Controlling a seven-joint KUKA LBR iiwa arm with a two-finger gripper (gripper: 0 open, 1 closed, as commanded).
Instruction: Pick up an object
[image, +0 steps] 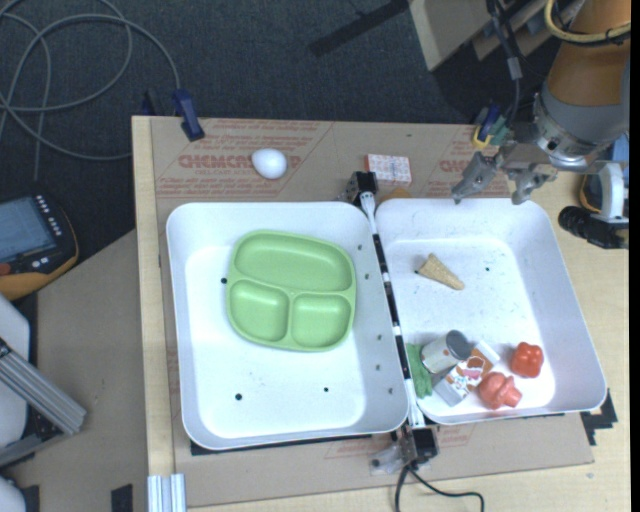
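A white egg-shaped object (268, 162) lies on the bench (300, 140) near its far edge, beyond the left bin (195, 330). That bin carries a green divided plate (292, 291) in its far half. A small pink-patterned block (389, 168) sits on the bench just past the seam between the bins. In the right bin (560, 300), an ice cream cone (440, 270) lies alone toward the far side — well apart from a cluster at the near edge: a green piece (419, 365), a small can (445, 350), a printed packet (464, 380), two red toys (510, 375). The gripper (496, 187) hangs over the right bin's far rim, fingers spread apart with nothing between them
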